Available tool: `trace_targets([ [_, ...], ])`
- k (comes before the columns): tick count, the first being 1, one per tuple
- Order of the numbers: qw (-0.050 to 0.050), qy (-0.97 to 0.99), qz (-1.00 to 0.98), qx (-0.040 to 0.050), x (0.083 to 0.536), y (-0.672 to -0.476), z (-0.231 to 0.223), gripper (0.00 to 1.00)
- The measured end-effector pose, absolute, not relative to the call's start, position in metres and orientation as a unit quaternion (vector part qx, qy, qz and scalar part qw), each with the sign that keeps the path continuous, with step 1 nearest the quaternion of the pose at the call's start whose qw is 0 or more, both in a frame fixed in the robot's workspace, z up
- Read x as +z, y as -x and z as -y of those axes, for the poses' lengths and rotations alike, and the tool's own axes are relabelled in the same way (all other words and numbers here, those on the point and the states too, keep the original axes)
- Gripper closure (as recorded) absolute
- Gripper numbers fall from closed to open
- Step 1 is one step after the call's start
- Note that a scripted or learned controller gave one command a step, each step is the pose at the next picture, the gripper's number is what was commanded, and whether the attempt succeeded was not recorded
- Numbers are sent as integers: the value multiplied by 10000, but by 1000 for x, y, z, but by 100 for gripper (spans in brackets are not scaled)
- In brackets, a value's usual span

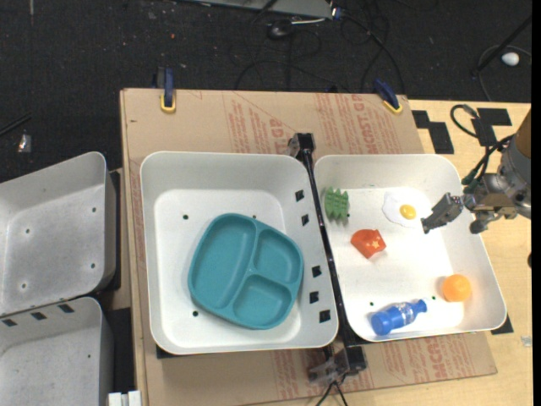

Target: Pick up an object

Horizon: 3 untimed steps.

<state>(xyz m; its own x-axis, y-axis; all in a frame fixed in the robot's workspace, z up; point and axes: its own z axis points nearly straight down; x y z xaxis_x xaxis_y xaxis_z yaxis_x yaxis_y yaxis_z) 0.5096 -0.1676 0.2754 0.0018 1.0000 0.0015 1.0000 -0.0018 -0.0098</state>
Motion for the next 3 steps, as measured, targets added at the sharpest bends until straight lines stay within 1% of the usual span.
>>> trace_targets([
  [1, -1, 7068, 7074, 3, 280, -511, 167, 0],
  [2, 26, 7072, 7070, 15, 220, -518, 163, 0],
  [3, 27, 7076, 7066, 14, 173, -510, 158, 0],
])
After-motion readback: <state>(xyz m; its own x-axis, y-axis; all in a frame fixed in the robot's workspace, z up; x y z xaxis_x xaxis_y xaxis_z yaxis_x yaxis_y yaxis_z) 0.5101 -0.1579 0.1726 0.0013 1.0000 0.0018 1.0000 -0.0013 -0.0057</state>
